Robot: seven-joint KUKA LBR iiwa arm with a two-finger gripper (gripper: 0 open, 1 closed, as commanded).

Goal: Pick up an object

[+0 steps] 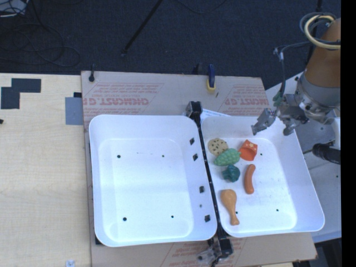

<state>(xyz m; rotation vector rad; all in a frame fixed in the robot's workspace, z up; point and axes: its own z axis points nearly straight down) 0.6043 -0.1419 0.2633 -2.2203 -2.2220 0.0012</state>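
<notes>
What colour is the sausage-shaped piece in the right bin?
Orange-red; the sausage shows plainly in the camera view.

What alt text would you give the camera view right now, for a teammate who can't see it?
The gripper hovers over the right bin's far right corner, holding nothing. In that bin lie a round cookie, an orange-red block, a green leafy piece, a teal piece, a sausage and a drumstick. The left bin sits alongside.

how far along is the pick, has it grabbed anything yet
Done: nothing looks picked. The gripper hangs above the right bin's far edge, fingers spread with nothing between them. The cookie, sausage and drumstick all lie in that bin. Left: descend, close on one, lift.
</notes>
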